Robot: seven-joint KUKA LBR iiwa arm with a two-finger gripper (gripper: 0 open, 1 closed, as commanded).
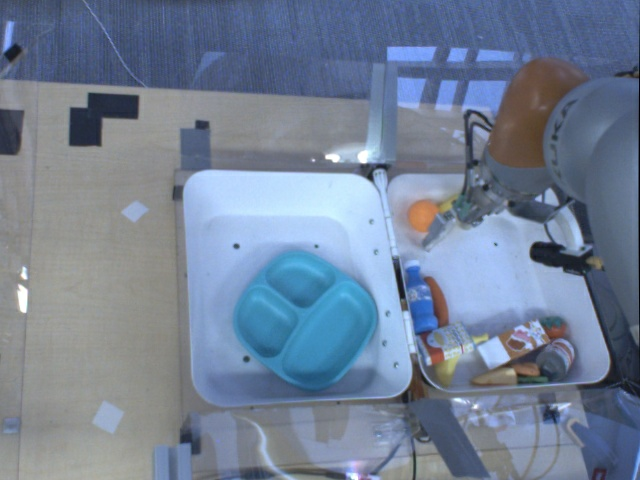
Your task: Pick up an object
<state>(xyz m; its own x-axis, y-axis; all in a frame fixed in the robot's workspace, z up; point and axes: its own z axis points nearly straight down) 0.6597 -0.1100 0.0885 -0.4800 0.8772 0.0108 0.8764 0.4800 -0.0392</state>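
My gripper (pixel 447 220) hangs over the far left part of the right bin (pixel 500 273), just right of an orange ball (pixel 422 214). The fingers (pixel 437 230) point down and left toward the ball, and nothing shows between them. A blue bottle (pixel 420 305) and an orange-red piece (pixel 437 298) lie along the bin's left wall. Several small packets and toy foods (pixel 510 353) crowd the near edge of that bin.
The left bin (pixel 220 228) holds a teal divided plate (pixel 305 316). A metal divider (pixel 392 258) separates the two bins. The grey arm with its orange band (pixel 525 118) fills the upper right. A black cable fitting (pixel 560 256) juts over the right bin.
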